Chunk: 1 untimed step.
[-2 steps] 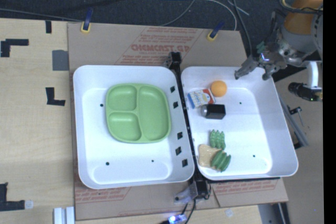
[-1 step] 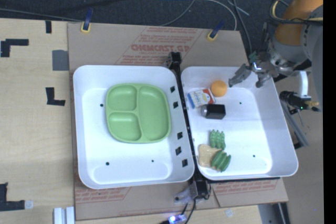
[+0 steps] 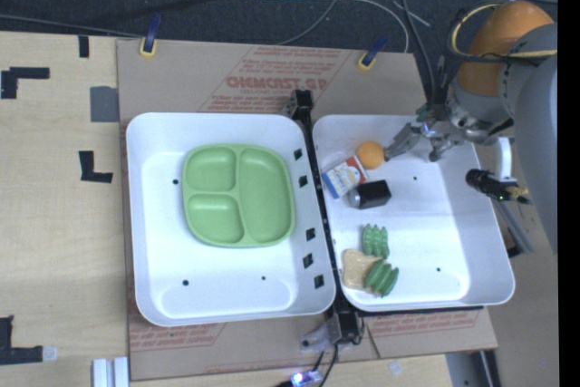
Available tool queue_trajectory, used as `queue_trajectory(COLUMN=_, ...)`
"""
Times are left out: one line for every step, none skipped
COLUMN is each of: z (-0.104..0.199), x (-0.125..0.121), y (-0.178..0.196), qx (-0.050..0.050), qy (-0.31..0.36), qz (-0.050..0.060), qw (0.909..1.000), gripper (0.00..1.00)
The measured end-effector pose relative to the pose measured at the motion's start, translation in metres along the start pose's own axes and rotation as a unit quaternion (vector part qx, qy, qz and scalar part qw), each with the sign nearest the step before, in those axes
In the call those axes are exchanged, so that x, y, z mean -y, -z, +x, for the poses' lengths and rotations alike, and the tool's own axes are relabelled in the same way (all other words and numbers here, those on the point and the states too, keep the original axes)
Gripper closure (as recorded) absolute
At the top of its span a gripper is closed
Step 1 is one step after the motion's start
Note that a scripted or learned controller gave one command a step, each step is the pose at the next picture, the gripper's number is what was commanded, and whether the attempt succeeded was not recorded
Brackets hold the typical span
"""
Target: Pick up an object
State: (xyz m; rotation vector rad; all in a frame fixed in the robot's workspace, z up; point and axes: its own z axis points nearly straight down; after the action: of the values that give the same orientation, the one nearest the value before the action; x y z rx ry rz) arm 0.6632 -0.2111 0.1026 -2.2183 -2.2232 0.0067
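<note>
My gripper (image 3: 415, 149) hangs over the back of the right bin (image 3: 453, 222), open, with nothing between its fingers. Its left finger (image 3: 396, 147) points toward a small orange ball (image 3: 369, 154), just right of it and apart from it. In front of the ball lie a red, white and blue carton (image 3: 343, 178) and a black block (image 3: 372, 193). Nearer the front are a green ridged piece (image 3: 374, 241), a beige piece (image 3: 355, 267) and a second green piece (image 3: 382, 278).
The left bin (image 3: 154, 222) holds a green divided plate (image 3: 240, 195). A black divider with clips (image 3: 310, 186) runs between the bins. Cables (image 3: 426, 23) trail over the dark backdrop behind the bench. The arm's grey body (image 3: 535, 104) rises along the right.
</note>
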Motion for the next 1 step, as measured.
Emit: queue_trajectory(z=0.0004, x=-0.0007, y=-0.0177, qx=0.001, qy=0.0, qz=-0.002, qw=1.0, gripper=0.0)
